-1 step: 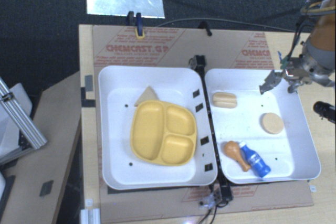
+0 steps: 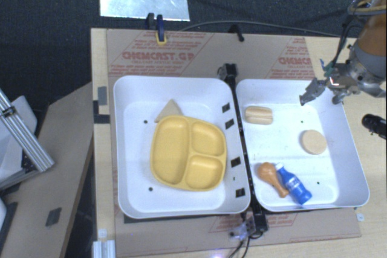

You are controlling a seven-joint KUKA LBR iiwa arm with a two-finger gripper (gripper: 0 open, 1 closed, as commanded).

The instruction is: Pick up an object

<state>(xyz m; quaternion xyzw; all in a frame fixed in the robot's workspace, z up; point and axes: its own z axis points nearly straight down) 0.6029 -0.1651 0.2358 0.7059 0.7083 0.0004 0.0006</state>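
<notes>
The right bin (image 2: 344, 130) holds a tan bread roll (image 2: 258, 115), a round beige disc (image 2: 314, 142), an orange drumstick (image 2: 272, 177) and a blue bottle (image 2: 294, 185) lying beside the drumstick. My gripper (image 2: 322, 94) hangs over the bin's far right corner, above and to the right of the roll. It is open, one finger (image 2: 308, 93) on the left and the other on the right, with nothing between them. The disc lies below the gripper, apart from it.
The left bin (image 2: 130, 130) holds a yellow divided tray (image 2: 187, 153) with a tan wedge (image 2: 170, 109) behind it. A black divider with clips (image 2: 236, 130) runs between the bins. A clamp (image 2: 158, 27) stands at the board's far edge.
</notes>
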